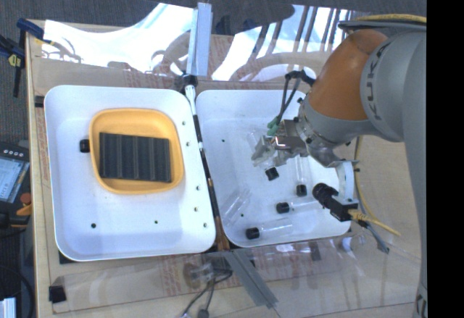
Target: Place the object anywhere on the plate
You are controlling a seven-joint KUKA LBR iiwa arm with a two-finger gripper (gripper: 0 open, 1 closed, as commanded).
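A yellow plate [135, 151] with a dark ribbed middle lies in the left bin [72, 222]. Several small clear vials with black caps lie in the right bin [225, 121]: one [271, 173] just below my gripper, one [300, 190] to its right, one [283, 206] lower down and one [251, 233] near the front wall. My gripper [265, 151] hangs over the middle of the right bin, just above the uppermost vial. I cannot make out anything held in it.
A small black piece [84, 145] sits in the left bin beside the plate's left rim. A clear tube [238, 202] lies near the right bin's left wall. The ridge between the two bins [201, 164] separates gripper and plate.
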